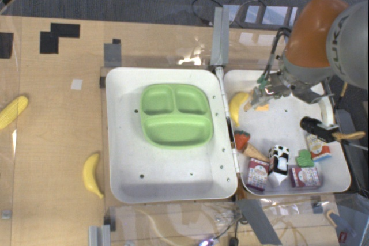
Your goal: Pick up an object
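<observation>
My gripper hangs low over the back left part of the right bin, beneath the arm's orange band. Just to its left, against the bin's left wall, lies a round yellow fruit, touching or nearly touching the gripper's tip. A small yellow-orange bit shows right at the tip; whether it is held I cannot tell. Along the bin's front lie a strawberry, a tan wedge, a black-and-white cow-patterned carton, two maroon boxes, a green piece and a red-and-white piece.
The left bin holds a green divided plate. Two bananas lie on the wooden bench left of the bins. A metal divider stands between the bins at the back.
</observation>
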